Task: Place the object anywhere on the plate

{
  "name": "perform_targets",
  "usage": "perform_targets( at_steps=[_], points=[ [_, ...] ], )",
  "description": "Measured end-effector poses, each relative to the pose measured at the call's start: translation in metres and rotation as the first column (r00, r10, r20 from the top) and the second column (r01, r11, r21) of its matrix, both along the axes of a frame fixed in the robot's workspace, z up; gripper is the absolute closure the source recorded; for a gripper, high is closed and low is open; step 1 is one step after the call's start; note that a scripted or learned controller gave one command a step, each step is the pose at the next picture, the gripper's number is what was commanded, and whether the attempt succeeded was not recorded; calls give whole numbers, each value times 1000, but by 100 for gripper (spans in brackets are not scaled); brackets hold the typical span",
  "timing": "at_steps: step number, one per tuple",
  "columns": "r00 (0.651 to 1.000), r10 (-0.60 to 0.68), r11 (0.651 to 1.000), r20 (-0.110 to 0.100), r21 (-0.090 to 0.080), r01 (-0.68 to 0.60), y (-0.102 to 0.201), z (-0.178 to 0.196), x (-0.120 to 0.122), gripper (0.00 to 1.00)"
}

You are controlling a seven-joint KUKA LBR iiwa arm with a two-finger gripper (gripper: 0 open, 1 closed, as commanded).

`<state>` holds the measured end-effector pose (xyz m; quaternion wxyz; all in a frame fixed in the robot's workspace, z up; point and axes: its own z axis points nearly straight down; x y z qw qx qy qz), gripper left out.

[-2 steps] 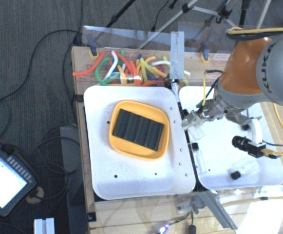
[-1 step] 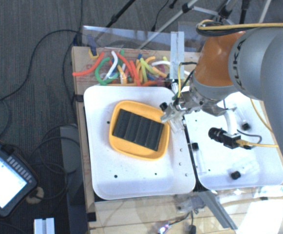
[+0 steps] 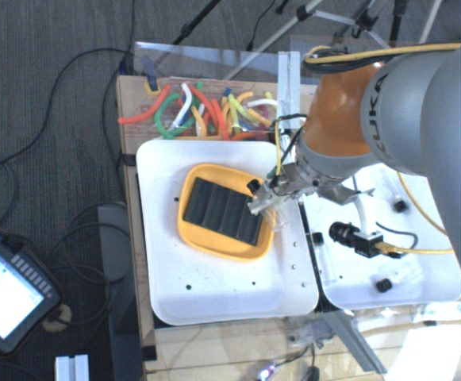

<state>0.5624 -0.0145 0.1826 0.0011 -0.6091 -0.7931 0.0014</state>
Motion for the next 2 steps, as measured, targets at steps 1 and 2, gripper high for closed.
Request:
perform_targets(
  at_steps=[1,2],
  points=[
    [991,135,991,1,0,-135,39,0,35,100],
    [991,134,991,2,0,-134,39,0,35,0]
  ],
)
